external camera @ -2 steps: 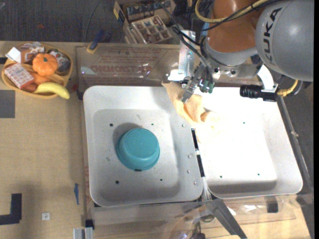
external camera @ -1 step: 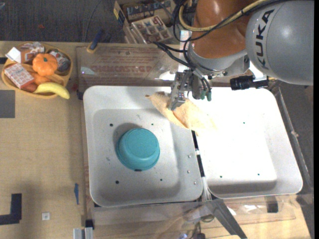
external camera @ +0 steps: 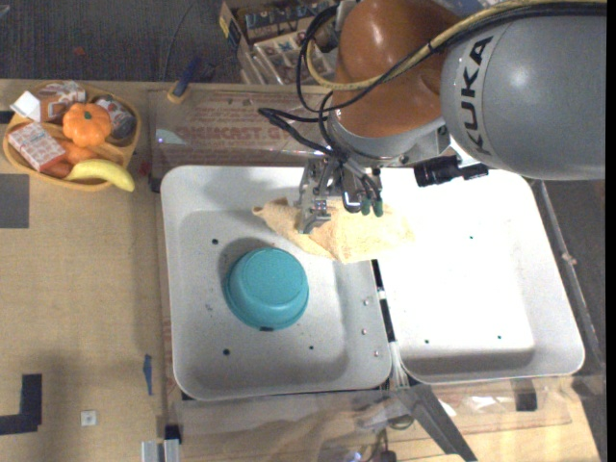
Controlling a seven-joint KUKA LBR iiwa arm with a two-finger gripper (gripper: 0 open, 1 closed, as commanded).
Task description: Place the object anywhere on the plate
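Tan cloth [external camera: 339, 234] lies under your gripper [external camera: 339, 205], spreading toward five o'clock; finger state you cannot tell.

Cloth [external camera: 351, 237] partly under end effector [external camera: 337, 200]

The bins [external camera: 452, 296] look like smooth, matt white plastic. The teal bowl [external camera: 268, 288] is smooth with a dull sheen; the tan cloth [external camera: 337, 237] is soft and rumpled. The bench [external camera: 77, 287] is matt wood.

Bright even overhead light, soft shadows, slightly grainy
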